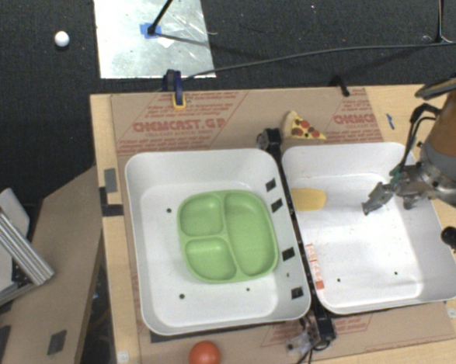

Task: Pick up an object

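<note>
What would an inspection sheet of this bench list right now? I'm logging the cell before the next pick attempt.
Surface: brown cardboard-covered bench bearing two shallow white bins, the left bin and the right bin.
Job's things: green three-compartment plastic tray in the left bin; flat yellow piece at the right bin's upper left.
Clutter: toy pizza slice on the bench behind the bins; orange-red ball in front of the left bin; blue clamp at the back edge.
Grippers: gripper over the right bin, apart from the yellow piece; jaws' state unclear.
Cables: thin black cable across the dark backdrop.
Surroundings: silvery sheet, small white ball.
</note>
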### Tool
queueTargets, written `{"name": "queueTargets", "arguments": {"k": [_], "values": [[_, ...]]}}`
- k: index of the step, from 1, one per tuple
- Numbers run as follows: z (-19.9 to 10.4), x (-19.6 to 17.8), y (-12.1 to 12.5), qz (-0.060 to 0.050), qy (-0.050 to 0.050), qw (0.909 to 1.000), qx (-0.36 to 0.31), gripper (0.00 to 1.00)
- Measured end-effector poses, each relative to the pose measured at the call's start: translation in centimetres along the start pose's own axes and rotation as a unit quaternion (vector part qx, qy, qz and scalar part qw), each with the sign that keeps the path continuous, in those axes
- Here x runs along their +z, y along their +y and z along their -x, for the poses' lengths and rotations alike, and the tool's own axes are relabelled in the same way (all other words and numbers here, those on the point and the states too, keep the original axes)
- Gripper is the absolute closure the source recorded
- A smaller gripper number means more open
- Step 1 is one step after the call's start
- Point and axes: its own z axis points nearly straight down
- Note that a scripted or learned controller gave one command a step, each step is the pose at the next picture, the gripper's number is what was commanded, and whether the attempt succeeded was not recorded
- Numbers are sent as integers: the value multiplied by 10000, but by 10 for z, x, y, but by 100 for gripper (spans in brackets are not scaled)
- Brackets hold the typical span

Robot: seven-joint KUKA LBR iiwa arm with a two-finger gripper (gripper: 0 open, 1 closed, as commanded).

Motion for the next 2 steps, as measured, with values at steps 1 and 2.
{"name": "queueTargets", "arguments": {"k": [1, 2], "values": [[-6, 55, 9, -7, 4, 10000, -19, 0], [-5, 41, 10, 23, -7, 10000, -7, 100]]}}
